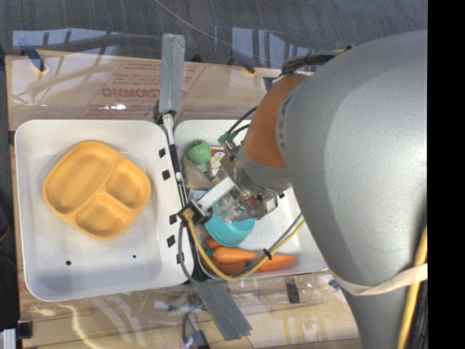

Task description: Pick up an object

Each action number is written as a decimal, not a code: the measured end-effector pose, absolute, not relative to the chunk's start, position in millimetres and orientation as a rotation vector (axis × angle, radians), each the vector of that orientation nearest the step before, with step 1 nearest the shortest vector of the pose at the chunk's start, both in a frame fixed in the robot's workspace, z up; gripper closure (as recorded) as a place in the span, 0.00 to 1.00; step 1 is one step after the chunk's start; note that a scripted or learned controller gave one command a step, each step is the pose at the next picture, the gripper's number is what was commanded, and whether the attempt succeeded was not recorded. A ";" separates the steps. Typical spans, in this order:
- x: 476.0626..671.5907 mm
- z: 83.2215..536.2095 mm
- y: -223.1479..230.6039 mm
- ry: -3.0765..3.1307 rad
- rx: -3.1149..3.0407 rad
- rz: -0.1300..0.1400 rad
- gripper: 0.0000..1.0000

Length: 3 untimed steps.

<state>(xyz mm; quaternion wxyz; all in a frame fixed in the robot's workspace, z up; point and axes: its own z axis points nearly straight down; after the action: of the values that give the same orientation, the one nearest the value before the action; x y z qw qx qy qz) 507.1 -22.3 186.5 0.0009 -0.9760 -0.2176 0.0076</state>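
Two shallow white bins stand side by side on the surface. The left bin (29,267) holds one thing, a yellow plate (96,188) with three compartments, which lies flat near the middle of the bin. The right bin (190,131) holds several things close together: one teal cup (231,231), one orange carrot (234,255) in front of the cup, a second orange piece (280,263) just beside this carrot near the front wall, and one green round object (197,152) near the back of the bin. A brown piece lies under the green object, but I cannot tell what it is.

The grey arm (363,166) comes in from the right and bends down over the right bin, with its orange band (263,133) above the wrist. The claw (234,203) is low in the bin, just above the teal cup and near its rim. The wrist and the cables cover it, so I cannot tell if it is released or clenched, or if it grasps something.
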 end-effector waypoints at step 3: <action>578.9 266.7 54.1 -0.333 -3.123 -0.001 1.00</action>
<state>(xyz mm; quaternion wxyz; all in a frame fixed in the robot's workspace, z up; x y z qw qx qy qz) 578.9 54.1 266.7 0.0006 -0.9944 -0.1060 -0.0004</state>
